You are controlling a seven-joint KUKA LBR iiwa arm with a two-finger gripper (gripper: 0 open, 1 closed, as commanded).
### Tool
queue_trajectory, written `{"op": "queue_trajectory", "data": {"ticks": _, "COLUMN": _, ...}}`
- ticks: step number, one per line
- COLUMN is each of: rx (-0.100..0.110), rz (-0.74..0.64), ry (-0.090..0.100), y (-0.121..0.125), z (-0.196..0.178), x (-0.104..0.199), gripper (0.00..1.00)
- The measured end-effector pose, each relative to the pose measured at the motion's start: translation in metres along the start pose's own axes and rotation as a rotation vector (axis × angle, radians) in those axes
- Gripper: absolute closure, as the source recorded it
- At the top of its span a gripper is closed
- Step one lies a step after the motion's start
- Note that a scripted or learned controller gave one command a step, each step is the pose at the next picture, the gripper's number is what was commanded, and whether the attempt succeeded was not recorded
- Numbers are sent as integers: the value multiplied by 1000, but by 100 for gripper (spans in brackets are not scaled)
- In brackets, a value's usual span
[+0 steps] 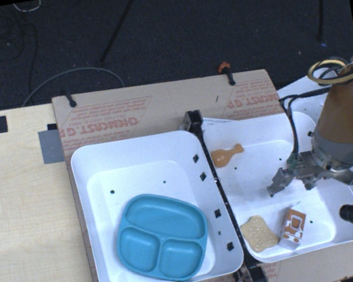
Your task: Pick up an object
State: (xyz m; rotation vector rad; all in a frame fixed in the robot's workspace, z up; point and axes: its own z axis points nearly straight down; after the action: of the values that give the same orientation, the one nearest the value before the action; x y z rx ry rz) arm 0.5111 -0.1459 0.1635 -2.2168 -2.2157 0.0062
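A pale wooden table [22, 225] is seen under a dark floor strewn with cables, and a brown cardboard sheet [157, 106] is laid beneath two shallow white bins. In the left bin [93, 165] a blue divided plate [162, 237] is set toward 5 o'clock. In the right bin [260, 156] an orange, drumstick-shaped toy [226, 155] is found at 11 o'clock, a tan slice of bread [258, 234] at 7 o'clock, and just beside it, at 6 o'clock, a small brown-and-white patterned box [293, 226], tilted. The pincer [285, 180] is held near the bin's centre, well apart from all three objects; whether it is spread or pressed together cannot be told.
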Motion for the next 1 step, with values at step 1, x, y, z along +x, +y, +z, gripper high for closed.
{"op": "queue_trajectory", "data": {"ticks": 1, "rx": 1, "rz": 0, "ry": 1, "y": -1, "z": 64, "x": 1, "gripper": 0}}
